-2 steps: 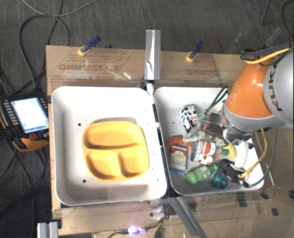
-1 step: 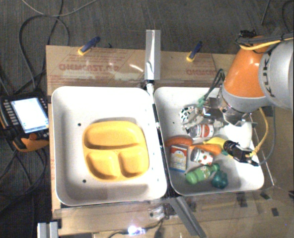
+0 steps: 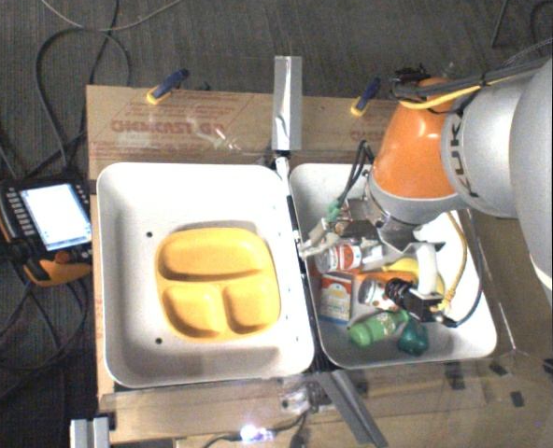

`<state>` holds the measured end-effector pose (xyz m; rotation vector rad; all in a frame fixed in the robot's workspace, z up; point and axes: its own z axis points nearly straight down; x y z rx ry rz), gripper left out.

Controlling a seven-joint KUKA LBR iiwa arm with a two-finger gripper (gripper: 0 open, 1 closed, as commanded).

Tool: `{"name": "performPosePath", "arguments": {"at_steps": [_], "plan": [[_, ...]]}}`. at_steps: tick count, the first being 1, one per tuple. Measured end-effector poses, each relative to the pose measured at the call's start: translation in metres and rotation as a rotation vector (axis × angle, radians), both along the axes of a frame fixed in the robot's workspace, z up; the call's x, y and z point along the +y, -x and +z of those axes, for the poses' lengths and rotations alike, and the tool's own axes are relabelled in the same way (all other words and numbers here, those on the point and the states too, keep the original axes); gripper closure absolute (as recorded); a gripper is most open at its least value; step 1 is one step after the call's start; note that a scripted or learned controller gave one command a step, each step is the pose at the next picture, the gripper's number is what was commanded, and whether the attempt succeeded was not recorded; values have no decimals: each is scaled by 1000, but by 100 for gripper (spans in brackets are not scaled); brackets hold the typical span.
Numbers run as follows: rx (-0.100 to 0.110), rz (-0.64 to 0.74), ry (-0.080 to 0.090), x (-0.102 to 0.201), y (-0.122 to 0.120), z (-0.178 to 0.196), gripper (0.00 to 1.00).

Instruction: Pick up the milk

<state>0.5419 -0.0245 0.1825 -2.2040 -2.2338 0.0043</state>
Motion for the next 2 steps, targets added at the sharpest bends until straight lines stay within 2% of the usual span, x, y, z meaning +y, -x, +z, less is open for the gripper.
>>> {"name": "performPosePath", "arguments": {"at_steps": [1, 2], "plan": [[-2, 142, 2, -20, -20, 0, 100], [1, 143, 0, -18, -20, 8, 100]]}}
